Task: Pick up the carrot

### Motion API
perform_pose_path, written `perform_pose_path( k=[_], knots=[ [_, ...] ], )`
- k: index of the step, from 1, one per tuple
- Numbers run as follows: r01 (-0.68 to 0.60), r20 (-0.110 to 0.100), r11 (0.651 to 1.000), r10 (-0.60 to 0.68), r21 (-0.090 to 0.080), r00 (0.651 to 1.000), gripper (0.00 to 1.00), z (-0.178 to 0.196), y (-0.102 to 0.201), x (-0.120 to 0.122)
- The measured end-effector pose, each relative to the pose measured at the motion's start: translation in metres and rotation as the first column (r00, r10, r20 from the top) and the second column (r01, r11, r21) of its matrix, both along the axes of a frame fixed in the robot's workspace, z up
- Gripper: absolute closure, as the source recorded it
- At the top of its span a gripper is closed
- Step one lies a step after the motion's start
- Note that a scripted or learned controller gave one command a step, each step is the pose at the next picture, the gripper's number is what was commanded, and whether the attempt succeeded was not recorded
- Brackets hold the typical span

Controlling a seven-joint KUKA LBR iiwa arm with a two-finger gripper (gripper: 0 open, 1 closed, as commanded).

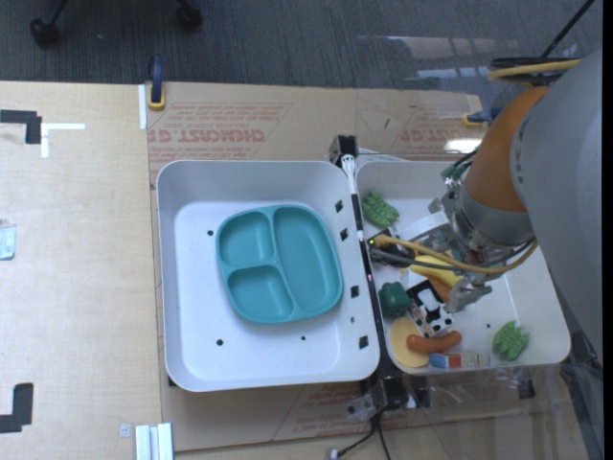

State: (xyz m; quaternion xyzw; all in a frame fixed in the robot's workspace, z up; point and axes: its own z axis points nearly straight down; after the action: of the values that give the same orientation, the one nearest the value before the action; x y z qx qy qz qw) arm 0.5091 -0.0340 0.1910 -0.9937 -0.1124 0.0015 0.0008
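I'm looking down on a pale wooden bench (77, 276) with a sheet of brown cardboard (239, 127) lying under the two white bins. Dark grey carpet (287, 17) is running along the far side, well above the teal divided plate (280, 262), and an office chair base (57, 12) is showing up and to the left of that plate. A yellow-and-blue clamp (155, 84) is gripping the bench edge, up-left of the plate.

The plate is sitting flat in the middle of the left bin (165, 257). The right bin (538, 355) is lying just right of the plate, past the shared wall.

The arm is reaching over that right bin, and the gripper (458, 290) is hanging low, right of the plate; I cannot tell whether the claw is apart or together, since the wrist and yellow cables (412, 249) are covering it.

An orange piece I'm taking for the carrot (437, 284) is lying right of the plate, just beside the gripper and partly under it; I'm not seeing it clamped.

Crowding it: a dark green toy (394, 298) between it and the plate, a black-and-white toy (431, 316) just below it, a reddish sausage-shaped toy (433, 341) resting on a yellow piece (404, 349), a knobbly green toy (379, 209) up-right of the plate, and a light green toy (510, 339) farthest right of the plate
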Motion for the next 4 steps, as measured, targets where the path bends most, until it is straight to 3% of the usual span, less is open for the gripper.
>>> perform_pose_path(
  k=[1, 2, 3, 4],
  knots=[
    [0.000, 0.000, 1.000, 0.000, 0.000, 1.000, 0.00, 0.000, 0.000, 0.000],
    [-0.108, 0.002, 0.994, 0.108, 0.000, 0.994, 0.00, -0.060, -0.073, 0.008],
    [-0.007, 0.015, 1.000, 0.007, -0.005, 1.000, 0.00, -0.091, -0.062, 0.031],
    [-0.073, 0.005, 0.997, 0.073, 0.000, 0.997, 0.00, -0.099, -0.068, -0.030]
  ],
)
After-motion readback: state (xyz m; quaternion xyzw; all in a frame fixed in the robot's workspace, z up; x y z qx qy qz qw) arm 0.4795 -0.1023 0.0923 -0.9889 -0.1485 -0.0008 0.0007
